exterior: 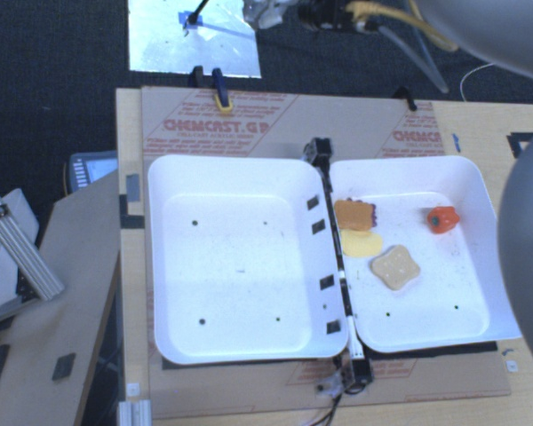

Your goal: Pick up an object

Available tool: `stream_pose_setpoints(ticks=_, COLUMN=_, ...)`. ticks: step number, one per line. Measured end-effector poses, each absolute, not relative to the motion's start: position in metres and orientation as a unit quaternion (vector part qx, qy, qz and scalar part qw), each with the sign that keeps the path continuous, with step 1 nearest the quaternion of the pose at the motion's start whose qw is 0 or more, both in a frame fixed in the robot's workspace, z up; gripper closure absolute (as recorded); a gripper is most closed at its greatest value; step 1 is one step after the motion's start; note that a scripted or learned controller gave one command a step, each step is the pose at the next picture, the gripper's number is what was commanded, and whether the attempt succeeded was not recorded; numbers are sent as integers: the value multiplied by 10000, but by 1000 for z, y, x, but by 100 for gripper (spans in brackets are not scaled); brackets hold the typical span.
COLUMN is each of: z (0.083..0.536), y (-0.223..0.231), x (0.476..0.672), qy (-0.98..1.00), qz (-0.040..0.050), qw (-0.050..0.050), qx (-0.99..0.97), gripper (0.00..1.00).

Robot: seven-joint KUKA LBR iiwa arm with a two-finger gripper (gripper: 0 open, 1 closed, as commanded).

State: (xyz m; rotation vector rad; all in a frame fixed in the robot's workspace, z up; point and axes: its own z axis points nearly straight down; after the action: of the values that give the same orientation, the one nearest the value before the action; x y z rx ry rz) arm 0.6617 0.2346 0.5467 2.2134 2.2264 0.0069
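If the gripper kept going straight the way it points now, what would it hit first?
Probably the silvery sheet on the dark floor beyond the bench. The gripper hangs over the sheet's right edge, seemingly pointing down. Depth is unclear, so it might miss the sheet.

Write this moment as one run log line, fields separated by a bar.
gripper: raised beyond bins | right bin: orange block, yellow piece, toast, red item | pick: not yet done

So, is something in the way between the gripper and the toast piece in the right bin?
Nothing visible. The gripper hangs beyond the bins, and the toast piece lies uncovered in the right bin.
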Motion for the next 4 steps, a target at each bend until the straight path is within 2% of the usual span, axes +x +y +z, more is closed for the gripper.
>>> stream_pose_setpoints(ticks=1, z=546, y=235, x=662, qy=7094, qz=18, qw=9, qx=7048, gripper=0)
stream_pose_setpoints(ticks=2, z=558, y=235, x=662, qy=7106, qz=32, qw=15, qx=7036, gripper=100)
stream_pose_setpoints(ticks=3, z=558, y=235, x=662, qy=7108, qz=27, qw=12, qx=7034, gripper=0)
stream_pose_setpoints(ticks=4, z=569, y=236, x=661, qy=7121, qz=39, qw=17, qx=7021, gripper=100)
